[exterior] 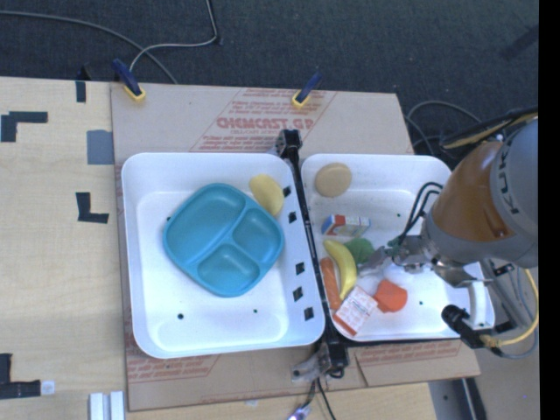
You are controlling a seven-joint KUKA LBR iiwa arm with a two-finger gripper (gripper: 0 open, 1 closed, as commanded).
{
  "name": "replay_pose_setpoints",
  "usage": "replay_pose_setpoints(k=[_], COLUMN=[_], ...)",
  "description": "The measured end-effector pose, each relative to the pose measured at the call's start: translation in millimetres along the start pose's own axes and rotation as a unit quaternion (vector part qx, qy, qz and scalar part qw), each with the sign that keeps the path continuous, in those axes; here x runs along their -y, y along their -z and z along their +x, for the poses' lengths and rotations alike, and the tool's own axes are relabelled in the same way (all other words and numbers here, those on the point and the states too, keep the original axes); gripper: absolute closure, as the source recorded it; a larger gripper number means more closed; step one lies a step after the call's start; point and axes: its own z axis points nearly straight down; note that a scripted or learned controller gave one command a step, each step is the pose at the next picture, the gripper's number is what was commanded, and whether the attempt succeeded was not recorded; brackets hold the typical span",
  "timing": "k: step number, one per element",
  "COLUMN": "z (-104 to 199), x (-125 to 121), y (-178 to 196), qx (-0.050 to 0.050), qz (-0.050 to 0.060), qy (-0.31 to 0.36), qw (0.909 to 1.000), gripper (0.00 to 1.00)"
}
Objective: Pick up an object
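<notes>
Object candidates lie in the right bin point(437, 166), largest first: banana point(342, 265), just beyond the gripper point(383, 259) toward the divider; round tan item point(333, 180), well apart at the far corner; orange piece point(391, 297), near on the bench-front side; green item point(360, 252), touching or just beside the tips (contact cannot be resolved). Step in hand, as judged: approach for a grasp. Gripper state: cannot tell. Nothing is visibly held. Next move calls for centring on one item and descending before closure.
</notes>
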Motion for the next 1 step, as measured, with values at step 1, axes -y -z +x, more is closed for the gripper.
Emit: replay_pose_setpoints(k=[1], z=[-0.1], x=[0.2], y=[-0.1], qx=[0.0], qz=[0.0], qy=[0.0], qw=[1.0], gripper=[0.0])
